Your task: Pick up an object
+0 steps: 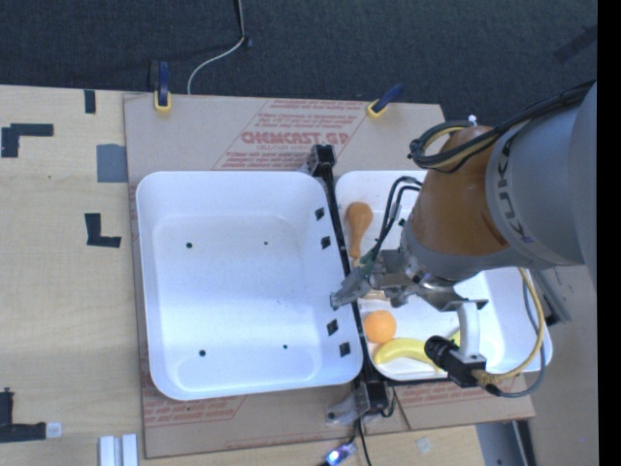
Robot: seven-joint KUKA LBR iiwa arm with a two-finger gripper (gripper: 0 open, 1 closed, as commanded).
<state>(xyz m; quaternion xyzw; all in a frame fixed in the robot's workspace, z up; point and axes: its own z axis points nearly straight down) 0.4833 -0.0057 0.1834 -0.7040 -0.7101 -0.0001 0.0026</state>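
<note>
Small round orange ball (379,327): in right shallow white bin (509,299), near its left wall. Curved yellow banana-shaped item (400,351): just below it. Tan wooden peg (359,226): further up. Gripper (374,289): above ball; finger state cannot be told.

Your pale wooden surface (58,289) carries a brown cardboard sheet (291,134), clamped at its far edge, and the two white bins (155,260) sit side by side on it.
</note>
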